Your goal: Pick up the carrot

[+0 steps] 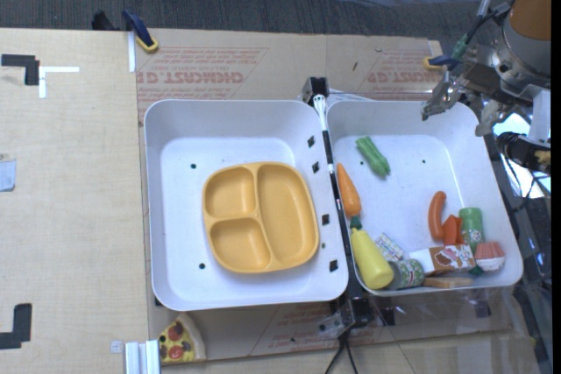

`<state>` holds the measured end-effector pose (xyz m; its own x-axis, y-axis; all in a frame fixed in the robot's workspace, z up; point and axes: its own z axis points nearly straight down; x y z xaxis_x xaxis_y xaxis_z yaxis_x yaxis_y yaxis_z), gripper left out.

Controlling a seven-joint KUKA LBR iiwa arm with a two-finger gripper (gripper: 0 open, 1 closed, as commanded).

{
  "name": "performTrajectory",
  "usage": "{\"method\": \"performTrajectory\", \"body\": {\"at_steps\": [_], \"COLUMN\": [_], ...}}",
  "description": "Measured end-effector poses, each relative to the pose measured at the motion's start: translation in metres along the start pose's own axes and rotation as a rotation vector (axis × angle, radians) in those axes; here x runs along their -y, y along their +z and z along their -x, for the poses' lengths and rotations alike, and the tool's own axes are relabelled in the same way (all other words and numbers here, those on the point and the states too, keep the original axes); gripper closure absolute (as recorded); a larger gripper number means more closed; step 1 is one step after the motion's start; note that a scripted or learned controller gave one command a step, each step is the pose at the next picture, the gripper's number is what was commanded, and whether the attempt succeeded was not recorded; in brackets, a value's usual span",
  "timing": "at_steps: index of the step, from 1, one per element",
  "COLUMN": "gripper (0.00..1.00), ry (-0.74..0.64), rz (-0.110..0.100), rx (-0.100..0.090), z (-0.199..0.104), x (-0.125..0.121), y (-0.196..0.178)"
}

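The small orange plastic carrot with a green top [349, 193] lies lengthwise against the left wall of the right-hand shallow white bin [412, 123], just above a yellow plastic bottle-shaped toy [370, 261]. The grey two-finger gripper [460, 101] hovers over the bin's far right corner, well apart from the carrot; its jaws look released and grasp nothing. A good pick would probably bring the jaws across the carrot's narrow width, leaving room for the wall-side finger and keeping off the bottle.
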<state>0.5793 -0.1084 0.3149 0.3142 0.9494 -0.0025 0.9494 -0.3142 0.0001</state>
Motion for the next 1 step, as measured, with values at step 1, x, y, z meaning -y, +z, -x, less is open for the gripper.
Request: {"method": "performTrajectory", "body": {"at_steps": [1], "gripper": [0.0], "ry": [-0.041], "rz": [-0.001], "rx": [0.001], "z": [-0.0314], "x": [-0.0406], "y": [-0.1969]}}
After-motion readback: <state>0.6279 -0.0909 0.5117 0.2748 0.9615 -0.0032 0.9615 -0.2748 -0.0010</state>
